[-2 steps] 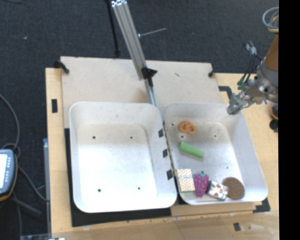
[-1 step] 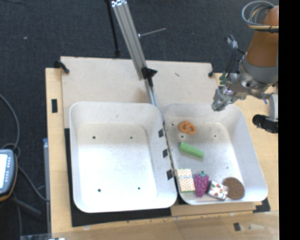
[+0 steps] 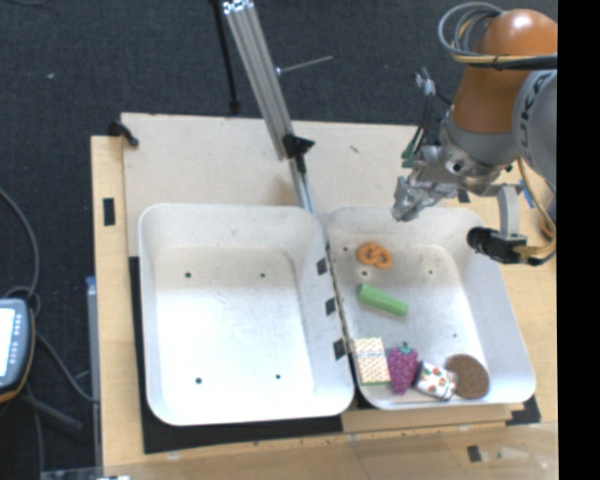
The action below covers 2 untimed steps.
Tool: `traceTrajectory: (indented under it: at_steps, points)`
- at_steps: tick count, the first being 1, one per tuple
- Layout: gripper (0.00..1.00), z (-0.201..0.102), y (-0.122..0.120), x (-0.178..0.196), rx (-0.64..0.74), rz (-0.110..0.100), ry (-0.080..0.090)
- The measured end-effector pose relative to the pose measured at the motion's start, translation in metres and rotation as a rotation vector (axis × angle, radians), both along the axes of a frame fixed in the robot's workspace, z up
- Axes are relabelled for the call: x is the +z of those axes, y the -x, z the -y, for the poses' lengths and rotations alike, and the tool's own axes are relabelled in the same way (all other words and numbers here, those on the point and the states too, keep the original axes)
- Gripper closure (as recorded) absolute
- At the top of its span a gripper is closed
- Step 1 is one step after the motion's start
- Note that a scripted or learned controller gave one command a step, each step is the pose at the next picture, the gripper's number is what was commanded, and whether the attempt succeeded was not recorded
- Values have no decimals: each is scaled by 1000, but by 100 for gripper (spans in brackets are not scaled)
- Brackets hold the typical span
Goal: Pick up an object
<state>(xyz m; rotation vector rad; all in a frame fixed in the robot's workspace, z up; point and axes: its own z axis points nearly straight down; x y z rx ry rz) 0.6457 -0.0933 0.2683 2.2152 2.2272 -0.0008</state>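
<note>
Dark carpet surrounds a pale wooden table (image 3: pixel 206 159) carrying two shallow white bins side by side.

Left bin (image 3: pixel 155 281): white, speckled, a few small dark dots on its floor.

Right bin (image 3: pixel 487 300): holds six items.
- Orange pretzel-shaped piece (image 3: pixel 374 254), near the far end, just below the claw in the view.
- Green bar (image 3: pixel 382 300), lying at a slant near the middle, apart from the pretzel-shaped piece.
- Small box with a pale patterned face (image 3: pixel 370 360), against the near-left wall; its print is too small to read.
- Purple grape-like cluster (image 3: pixel 403 367), just beside the box, apparently touching it.
- Small red-and-white item (image 3: pixel 435 380), right of the cluster; its shape is hard to make out.
- Brown disc (image 3: pixel 467 375), at the near-right corner, touching or just overlapping the red-and-white item.

Arm (image 3: pixel 497 84): grey with an orange band, entering from the right; its upper part is cut off by the frame edge. Cables (image 3: pixel 459 23) loop over it.

Claw (image 3: pixel 410 204): positioned over the far rim of the right bin, above and apart from every item. Its tips blur into the wrist hardware, so how far apart they stand cannot be told; nothing is seen held in it.

Metal pole (image 3: pixel 267 89): slants down from the top edge to the gap between the bins; its top is cut off.

Handheld screen unit (image 3: pixel 11 342): on the floor at left, partly cut off by the edge.
</note>
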Motion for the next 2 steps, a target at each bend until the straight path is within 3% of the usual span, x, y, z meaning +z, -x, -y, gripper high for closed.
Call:
traceTrajectory:
  at_steps: [2]
  points:
    - [100,-102,-18,-14,1,-1,-1]
